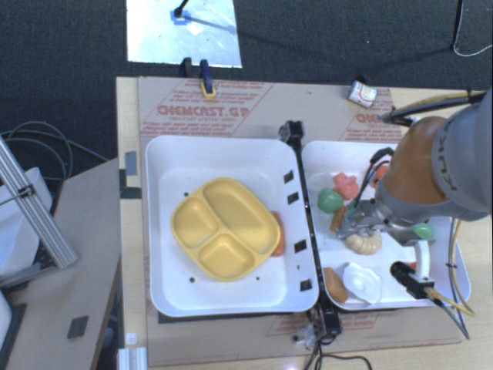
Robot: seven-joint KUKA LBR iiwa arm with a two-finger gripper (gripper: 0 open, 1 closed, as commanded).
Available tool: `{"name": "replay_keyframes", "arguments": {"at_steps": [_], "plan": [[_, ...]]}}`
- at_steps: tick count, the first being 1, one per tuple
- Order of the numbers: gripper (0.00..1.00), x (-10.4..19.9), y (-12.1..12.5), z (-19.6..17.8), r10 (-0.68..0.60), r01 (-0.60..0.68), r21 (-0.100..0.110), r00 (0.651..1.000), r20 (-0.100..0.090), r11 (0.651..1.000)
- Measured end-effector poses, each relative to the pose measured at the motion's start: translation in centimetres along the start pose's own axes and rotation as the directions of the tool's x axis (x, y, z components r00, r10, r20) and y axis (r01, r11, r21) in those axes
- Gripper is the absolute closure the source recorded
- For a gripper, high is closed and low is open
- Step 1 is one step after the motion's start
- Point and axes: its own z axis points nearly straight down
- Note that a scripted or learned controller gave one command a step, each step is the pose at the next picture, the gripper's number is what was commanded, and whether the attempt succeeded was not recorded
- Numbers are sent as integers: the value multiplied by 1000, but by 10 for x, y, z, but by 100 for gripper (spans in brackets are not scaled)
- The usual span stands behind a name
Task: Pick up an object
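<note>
Your tool (359,226) sits low in the right bin (323,159), just above a tan ridged object (364,243); you cannot tell its state.

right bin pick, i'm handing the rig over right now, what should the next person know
Gripper: low in the right bin, over a tan ridged piece; nothing seen held.
Around it: green ball, red piece, white piece, brown piece.
Left bin: yellow tray.
Done: arm is down among the objects.
Left: grasp one and lift it.
</note>
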Motion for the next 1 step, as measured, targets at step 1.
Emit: {"name": "replay_keyframes", "arguments": {"at_steps": [1], "plan": [[100, 77, 18, -104, -4, 4, -3, 1000, -1, 1000]]}}
